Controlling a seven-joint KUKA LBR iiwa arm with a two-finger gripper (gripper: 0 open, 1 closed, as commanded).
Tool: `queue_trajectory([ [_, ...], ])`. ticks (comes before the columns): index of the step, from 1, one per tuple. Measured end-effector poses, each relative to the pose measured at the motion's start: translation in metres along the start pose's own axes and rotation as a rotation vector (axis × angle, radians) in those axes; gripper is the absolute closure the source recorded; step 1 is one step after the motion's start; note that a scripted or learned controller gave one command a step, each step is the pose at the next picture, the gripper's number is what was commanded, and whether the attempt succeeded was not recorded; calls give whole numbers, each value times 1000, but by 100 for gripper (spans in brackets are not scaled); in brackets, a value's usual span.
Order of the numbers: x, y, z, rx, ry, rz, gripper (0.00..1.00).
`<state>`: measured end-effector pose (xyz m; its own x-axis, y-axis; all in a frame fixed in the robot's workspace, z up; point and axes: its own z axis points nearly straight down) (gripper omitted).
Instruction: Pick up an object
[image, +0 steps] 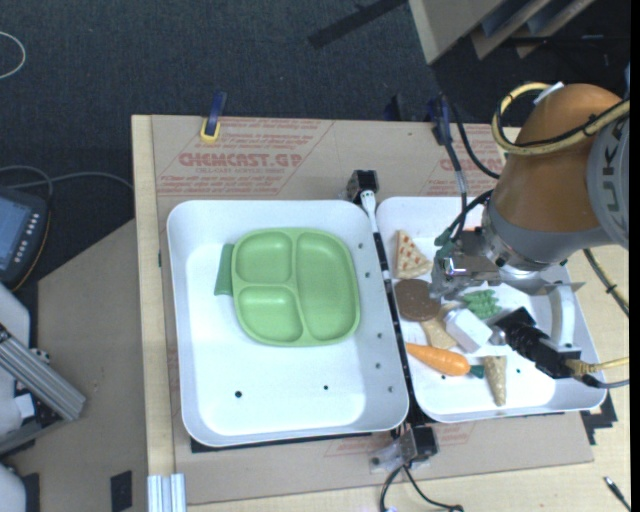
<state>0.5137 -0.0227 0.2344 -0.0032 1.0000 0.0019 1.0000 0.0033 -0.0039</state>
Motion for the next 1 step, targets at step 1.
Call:
queue_trajectory([
  [1, 19, 7, 6, -3, -1, 1, 100],
])
